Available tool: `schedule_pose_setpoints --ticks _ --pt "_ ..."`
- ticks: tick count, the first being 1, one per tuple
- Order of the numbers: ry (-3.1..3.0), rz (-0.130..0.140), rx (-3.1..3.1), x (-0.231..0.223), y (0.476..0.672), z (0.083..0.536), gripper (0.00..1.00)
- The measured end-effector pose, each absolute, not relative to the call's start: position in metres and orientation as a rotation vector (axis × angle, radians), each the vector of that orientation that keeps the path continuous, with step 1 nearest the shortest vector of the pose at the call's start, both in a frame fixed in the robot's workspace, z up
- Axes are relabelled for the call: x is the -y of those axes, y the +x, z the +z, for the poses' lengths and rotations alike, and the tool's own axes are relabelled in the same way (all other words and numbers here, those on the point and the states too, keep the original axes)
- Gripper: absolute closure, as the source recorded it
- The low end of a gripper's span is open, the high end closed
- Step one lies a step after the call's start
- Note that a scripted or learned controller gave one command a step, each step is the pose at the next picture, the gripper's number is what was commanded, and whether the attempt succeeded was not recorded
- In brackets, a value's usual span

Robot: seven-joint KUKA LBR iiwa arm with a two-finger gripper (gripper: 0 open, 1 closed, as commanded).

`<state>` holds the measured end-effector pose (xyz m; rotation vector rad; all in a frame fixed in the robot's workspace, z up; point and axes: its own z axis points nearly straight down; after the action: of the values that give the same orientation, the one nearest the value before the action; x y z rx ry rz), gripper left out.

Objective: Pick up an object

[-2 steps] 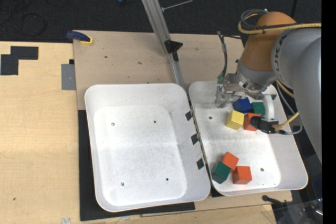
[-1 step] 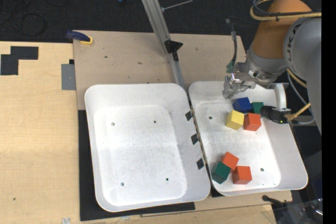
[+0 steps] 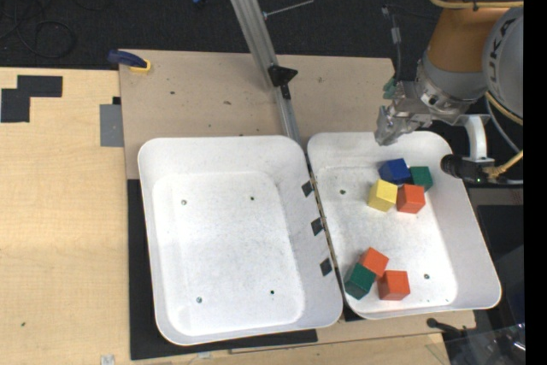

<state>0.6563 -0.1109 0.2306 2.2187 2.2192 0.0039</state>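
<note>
The tool hangs just above the blue block; its state cannot be told. Yellow, green and orange blocks touch blue, so a neighbour could be nudged or pinched.

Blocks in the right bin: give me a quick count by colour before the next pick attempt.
Orange blocks: 3
Green blocks: 2
Blue block: 1
Yellow block: 1
Total: 7, all in the right bin; four are clustered near the gripper, three near the bin's front edge.
</note>
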Motion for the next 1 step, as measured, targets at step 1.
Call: schedule_pose_setpoints --ticks 1 --pt "2.220 -0.001 -2.228 0.0615 0.6409 0.2364 1.00"
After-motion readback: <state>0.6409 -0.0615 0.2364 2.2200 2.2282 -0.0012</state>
